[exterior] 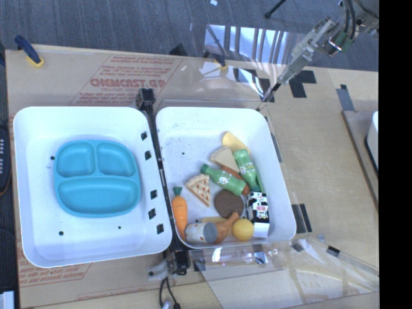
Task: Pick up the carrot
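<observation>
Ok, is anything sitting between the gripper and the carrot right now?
The gripper is above the right bin's far corner. The carrot lies at the near left wall, uncovered from above. A pizza slice and a can crowd its right side; a straight line crosses the food pile.

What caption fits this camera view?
Gripper poised above the right bin's far corner; carrot lies against its left wall, near the toy food pile.

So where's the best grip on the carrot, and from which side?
Probably mid-body on the carrot, coming straight down. It lies lengthwise beside the right bin's left wall, green top toward the far end, so the fingers should close across its narrow width. The gripper is outside the bin.
</observation>
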{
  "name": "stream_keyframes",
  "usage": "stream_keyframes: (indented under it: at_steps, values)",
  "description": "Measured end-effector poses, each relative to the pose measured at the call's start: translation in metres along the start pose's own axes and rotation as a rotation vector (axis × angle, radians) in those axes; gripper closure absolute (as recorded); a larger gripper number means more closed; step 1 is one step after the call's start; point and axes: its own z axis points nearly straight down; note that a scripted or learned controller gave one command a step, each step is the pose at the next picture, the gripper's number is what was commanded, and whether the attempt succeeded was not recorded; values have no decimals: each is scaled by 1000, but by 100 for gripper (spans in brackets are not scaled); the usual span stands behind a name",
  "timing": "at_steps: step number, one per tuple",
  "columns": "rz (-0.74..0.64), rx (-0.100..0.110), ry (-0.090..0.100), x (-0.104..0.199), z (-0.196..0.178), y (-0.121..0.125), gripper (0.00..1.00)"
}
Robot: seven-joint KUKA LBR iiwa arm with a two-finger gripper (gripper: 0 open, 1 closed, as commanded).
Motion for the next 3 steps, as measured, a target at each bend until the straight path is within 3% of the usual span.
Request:
stream_keyframes:
  at_steps: [1,2,3]
  values:
    - [-180,1,12,49,59,30,0]
    - [-281,-2,5,48,11,42,0]
    - [-272,1,9,108,31,58,0]
